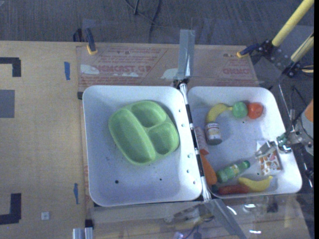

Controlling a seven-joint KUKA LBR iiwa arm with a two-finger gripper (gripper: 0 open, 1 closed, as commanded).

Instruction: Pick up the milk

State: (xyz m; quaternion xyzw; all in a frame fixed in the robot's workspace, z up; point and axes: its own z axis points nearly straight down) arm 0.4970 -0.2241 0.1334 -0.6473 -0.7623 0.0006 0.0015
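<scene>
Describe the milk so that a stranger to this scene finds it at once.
Look in the right bin, at its right wall. The milk is the small white carton there, with orange print, just above a banana. It is the sole boxy thing among fruit and bottles.

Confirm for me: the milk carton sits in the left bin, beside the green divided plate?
Not quite. The camera view shows the milk carton in the right bin, near its right wall. The green divided plate lies in the left bin.
</scene>
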